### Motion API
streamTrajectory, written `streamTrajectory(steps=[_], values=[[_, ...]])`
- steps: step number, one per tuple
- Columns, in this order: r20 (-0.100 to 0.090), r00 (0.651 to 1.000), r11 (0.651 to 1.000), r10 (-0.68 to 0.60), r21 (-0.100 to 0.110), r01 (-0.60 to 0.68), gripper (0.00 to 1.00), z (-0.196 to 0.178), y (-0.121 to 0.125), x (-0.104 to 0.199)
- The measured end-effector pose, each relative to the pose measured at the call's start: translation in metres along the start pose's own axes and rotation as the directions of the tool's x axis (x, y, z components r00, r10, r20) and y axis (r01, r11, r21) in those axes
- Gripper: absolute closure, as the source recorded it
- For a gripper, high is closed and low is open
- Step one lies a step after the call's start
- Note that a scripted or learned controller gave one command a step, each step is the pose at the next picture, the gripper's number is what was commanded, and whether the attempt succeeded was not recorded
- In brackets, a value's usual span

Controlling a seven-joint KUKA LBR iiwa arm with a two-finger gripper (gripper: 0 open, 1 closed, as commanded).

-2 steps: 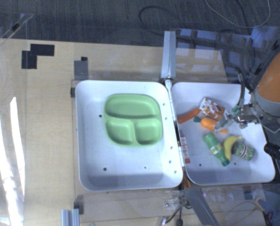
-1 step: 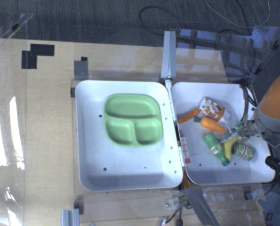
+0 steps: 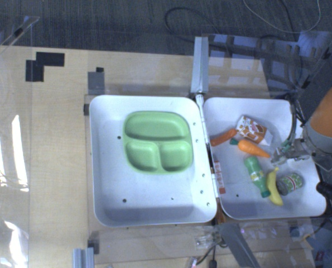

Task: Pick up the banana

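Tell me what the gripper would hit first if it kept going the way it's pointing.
The gripper points toward the picture's left, so it would probably meet the carrot first, with the green bottle just below that line. Height above them is unclear.

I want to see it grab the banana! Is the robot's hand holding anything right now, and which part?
Nothing yet, as far as I can see. The hand sits just above the banana, which lies in the right bin beside a green bottle.

banana: yellow, small, slightly curved, lying flat in the right bin near its front right corner. Long axis runs roughly front to back. Green bottle just beside on its left, can touching on its right.
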State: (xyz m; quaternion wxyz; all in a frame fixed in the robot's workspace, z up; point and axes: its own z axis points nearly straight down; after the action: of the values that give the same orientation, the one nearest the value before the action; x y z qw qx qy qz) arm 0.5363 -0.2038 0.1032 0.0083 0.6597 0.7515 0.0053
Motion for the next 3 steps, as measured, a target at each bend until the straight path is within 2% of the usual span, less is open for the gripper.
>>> streamTrajectory(steps=[1, 2, 3], values=[[0.0, 1.0, 1.0, 0.0, 0.0, 0.0, 0.0, 0.0, 0.0, 0.0], [0.0, 0.999, 0.999, 0.045, 0.005, -0.045, 0.0, 0.013, -0.041, 0.04], [0.0, 0.999, 0.999, 0.042, -0.003, -0.042, 1.0, 0.001, -0.037, 0.041]])
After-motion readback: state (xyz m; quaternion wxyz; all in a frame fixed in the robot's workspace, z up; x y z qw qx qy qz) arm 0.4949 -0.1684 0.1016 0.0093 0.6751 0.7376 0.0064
